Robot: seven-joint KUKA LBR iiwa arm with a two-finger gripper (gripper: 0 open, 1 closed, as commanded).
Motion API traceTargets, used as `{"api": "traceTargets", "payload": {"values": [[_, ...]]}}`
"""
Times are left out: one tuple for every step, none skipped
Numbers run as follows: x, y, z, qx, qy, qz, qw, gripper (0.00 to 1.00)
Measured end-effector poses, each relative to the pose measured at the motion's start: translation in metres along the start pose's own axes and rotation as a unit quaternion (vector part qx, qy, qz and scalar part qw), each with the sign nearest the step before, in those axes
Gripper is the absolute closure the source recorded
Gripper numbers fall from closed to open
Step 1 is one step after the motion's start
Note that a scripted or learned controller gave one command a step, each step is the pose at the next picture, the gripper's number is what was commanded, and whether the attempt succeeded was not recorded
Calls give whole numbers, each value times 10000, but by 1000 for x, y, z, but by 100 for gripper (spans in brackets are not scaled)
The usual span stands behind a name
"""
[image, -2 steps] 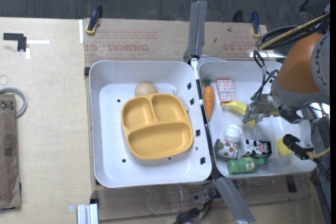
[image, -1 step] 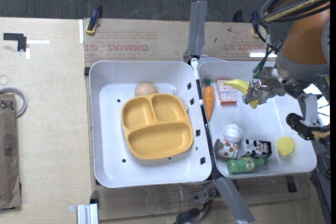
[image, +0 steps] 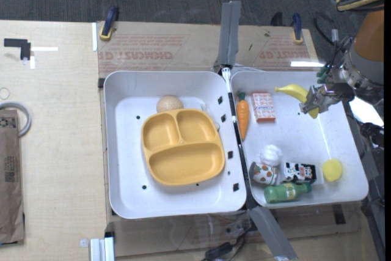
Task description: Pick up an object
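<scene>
Right, I've got the gripper at the right bin's back edge — banana touching it on the left, long axis running left-right; can't tell grip state

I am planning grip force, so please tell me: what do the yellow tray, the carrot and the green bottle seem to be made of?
Tray: probably hard plastic, matte; uniform yellow, smooth moulded dividers, soft sheen.
Carrot: likely a plastic toy; flat even orange, smooth surface, neat green tip.
Bottle: seemingly plastic, glossy; bright highlights along its green body. Too small to tell whether it is rigid or soft.
</scene>
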State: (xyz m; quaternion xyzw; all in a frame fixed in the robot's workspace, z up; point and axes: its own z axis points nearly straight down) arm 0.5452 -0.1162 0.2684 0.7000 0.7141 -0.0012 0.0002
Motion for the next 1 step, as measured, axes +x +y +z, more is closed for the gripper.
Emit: {"api": "traceTargets", "payload": {"values": [[-51, -24, 11, 7, 2, -98, 10000, 100]]}}
